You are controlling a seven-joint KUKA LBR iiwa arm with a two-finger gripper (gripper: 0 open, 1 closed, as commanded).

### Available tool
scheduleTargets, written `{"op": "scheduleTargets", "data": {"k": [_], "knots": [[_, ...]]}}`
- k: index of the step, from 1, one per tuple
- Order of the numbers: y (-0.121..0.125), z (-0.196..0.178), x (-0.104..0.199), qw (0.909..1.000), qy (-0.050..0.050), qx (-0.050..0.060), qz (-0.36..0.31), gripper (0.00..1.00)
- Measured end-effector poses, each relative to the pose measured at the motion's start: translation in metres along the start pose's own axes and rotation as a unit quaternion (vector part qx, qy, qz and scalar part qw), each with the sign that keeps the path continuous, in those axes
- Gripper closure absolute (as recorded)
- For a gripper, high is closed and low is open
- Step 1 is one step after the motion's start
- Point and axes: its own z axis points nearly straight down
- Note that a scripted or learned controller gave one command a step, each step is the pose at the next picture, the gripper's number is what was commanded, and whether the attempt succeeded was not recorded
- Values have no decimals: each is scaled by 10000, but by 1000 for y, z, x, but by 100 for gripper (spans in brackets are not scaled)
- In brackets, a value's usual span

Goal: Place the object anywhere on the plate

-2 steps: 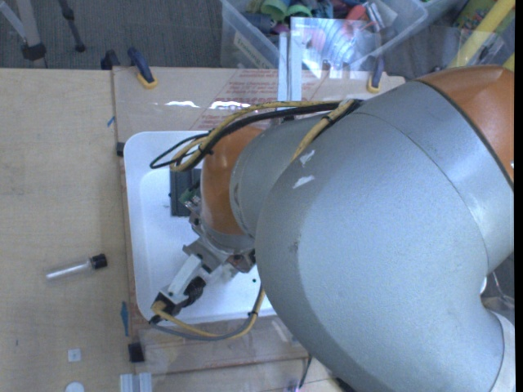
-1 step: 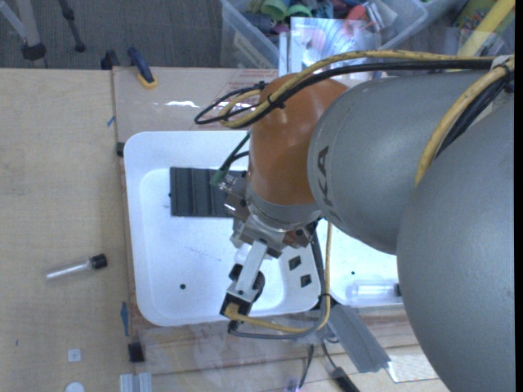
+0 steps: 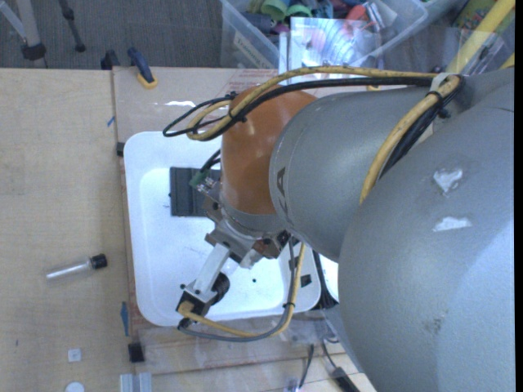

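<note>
Well to the left of the white bin [image 3: 155,251], on the pale wooden bench [image 3: 49,170], a small clear tube [image 3: 76,266] with a black cap lies on its side, its capped end turned toward the bin. Below it, near the bench's lower edge, sit a few tiny bits too small to name. Beyond the bin's far left corner a blue-handled clamp [image 3: 142,67] rests on the wood. The bin itself is shallow, with rounded corners, and its left half lies in plain sight. Inside the bin, in its far left part and apart from the left wall, a dark flat block [image 3: 183,191] lies flat on the white floor; its right edge runs under the robot's wrist, so its full outline is hidden. Just to the right of that block, over the middle of the bin, the gripper [image 3: 248,242] hangs low beneath the wrist, and the wrist hides so much of it that I cannot tell whether it is released, clenched or grasping anything. Above it the orange band [image 3: 249,149] wraps the arm [image 3: 409,219], whose broad grey body covers the right side of the bin. Beyond the bin's far edge stands a clear plastic tub [image 3: 327,11] of mixed colourful things.
</note>
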Motion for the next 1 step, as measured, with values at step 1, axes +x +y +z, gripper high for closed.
{"op": "scheduleTargets", "data": {"k": [1], "knots": [[-1, -151, 1, 9986, 1, -5, -523, 100]]}}
